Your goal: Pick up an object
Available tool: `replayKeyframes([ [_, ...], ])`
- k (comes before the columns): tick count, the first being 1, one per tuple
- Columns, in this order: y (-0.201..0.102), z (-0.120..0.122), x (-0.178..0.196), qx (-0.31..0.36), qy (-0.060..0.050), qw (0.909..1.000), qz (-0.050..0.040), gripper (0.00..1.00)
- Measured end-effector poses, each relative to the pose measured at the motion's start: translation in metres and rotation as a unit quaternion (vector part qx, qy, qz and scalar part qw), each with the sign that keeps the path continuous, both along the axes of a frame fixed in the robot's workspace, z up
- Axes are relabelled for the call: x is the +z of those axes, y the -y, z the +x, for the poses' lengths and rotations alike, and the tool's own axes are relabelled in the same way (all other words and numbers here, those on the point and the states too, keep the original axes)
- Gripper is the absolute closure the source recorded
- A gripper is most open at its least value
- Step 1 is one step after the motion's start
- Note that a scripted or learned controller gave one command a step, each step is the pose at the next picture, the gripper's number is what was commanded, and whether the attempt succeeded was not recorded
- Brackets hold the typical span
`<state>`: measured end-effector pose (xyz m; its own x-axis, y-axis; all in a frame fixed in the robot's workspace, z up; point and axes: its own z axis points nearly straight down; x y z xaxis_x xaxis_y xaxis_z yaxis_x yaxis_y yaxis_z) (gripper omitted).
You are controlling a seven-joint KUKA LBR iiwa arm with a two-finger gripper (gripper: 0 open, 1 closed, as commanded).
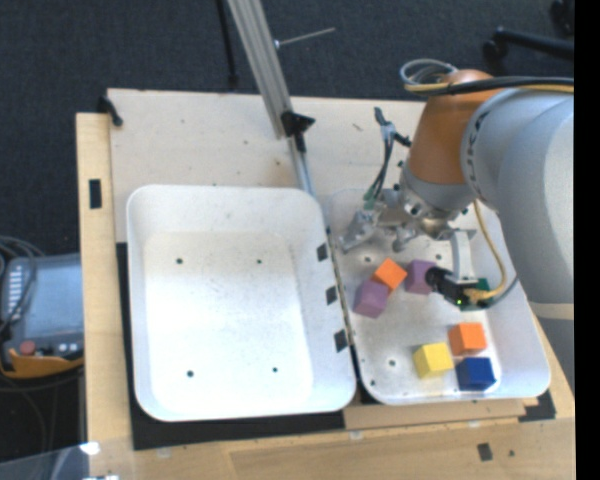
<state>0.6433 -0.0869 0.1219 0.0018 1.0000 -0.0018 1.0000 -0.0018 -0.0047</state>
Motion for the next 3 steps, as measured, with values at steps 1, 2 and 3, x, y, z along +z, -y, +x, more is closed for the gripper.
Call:
replayKeyframes([
  [1, 0.000, 0.003, 0.014, -0.003, 0.005, 1.0000, 0.0011, 1.00],
  [2, 0.002, 0.000, 0.059, -0.002, 0.005, 1.0000, 0.0007, 1.00],
  [3, 0.004, 0.001, 0.114, 0.001, 0.006, 1.0000, 0.0005, 1.00],
])
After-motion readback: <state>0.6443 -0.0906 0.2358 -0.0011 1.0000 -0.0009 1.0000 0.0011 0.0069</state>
